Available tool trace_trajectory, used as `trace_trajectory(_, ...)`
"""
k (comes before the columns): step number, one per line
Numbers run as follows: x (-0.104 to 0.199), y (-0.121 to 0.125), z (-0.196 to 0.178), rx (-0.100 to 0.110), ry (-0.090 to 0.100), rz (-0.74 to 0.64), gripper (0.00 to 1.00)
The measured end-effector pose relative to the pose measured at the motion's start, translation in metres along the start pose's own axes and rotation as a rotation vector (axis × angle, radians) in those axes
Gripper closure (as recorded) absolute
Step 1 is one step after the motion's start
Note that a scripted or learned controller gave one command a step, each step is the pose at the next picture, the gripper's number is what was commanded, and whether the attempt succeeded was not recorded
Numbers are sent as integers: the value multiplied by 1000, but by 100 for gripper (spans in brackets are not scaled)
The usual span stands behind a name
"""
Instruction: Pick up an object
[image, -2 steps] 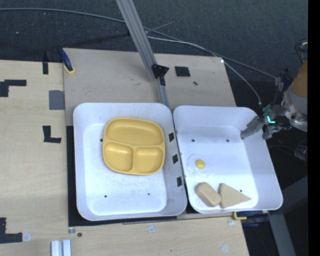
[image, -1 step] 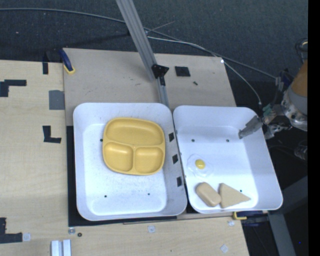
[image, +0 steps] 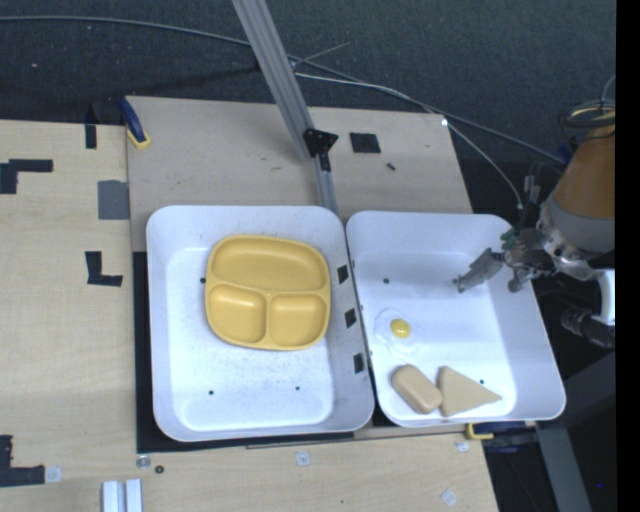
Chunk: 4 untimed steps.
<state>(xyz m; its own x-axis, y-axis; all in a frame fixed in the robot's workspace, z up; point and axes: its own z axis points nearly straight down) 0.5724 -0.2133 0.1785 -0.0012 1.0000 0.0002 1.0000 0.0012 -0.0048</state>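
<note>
The right bin (image: 520, 330) holds three things. A small yellow round piece on a pale disc (image: 400, 329) lies near its middle left. A tan oblong roll (image: 415, 388) and a tan triangular wedge (image: 466, 392) lie side by side at its front. My gripper (image: 494, 279) hangs over the right bin's far right part, fingers spread open with nothing between them. It stands well apart from all three things, up and to the right of the yellow piece.
The left bin (image: 180, 380) holds a yellow divided plate (image: 267, 291). A grey metal pole (image: 285, 80) slants down to the seam between the bins. Cables run across the dark floor behind the bench.
</note>
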Motion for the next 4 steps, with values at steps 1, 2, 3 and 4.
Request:
trace_trajectory(1,4,-1,44,0,0,0,0)
trace_trajectory(2,4,0,94,-6,-3,1,0)
trace_trajectory(3,3,2,80,-11,-6,0,100)
trace_trajectory(4,0,12,28,-8,-2,0,100)
